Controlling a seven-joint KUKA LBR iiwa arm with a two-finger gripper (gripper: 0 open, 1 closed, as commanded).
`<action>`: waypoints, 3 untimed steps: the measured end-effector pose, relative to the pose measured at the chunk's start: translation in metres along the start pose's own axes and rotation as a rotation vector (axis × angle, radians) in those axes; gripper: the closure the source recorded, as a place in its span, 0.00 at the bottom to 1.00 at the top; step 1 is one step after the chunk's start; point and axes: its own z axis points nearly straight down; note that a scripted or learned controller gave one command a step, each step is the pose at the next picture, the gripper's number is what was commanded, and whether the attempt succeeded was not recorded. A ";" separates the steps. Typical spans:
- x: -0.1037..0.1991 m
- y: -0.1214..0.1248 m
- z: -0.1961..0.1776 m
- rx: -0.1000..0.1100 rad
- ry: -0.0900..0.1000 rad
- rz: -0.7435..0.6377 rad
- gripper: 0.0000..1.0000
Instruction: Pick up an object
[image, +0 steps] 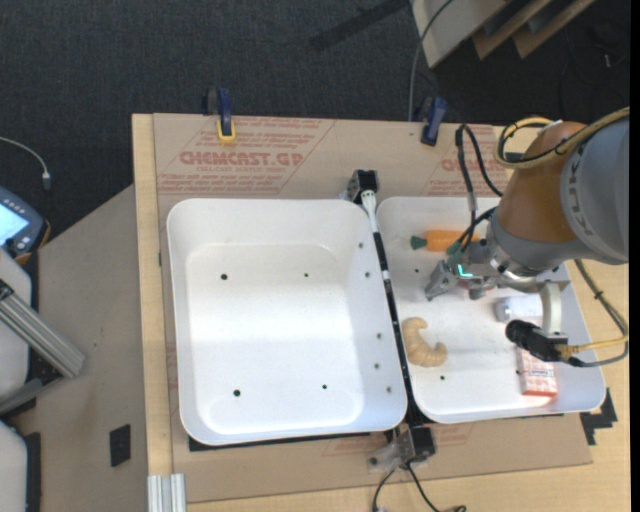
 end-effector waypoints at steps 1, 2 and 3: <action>0.000 0.000 0.000 0.000 0.000 0.000 0.00; 0.000 0.000 0.000 0.000 0.000 0.000 0.00; 0.000 0.000 0.000 0.000 0.000 0.000 0.00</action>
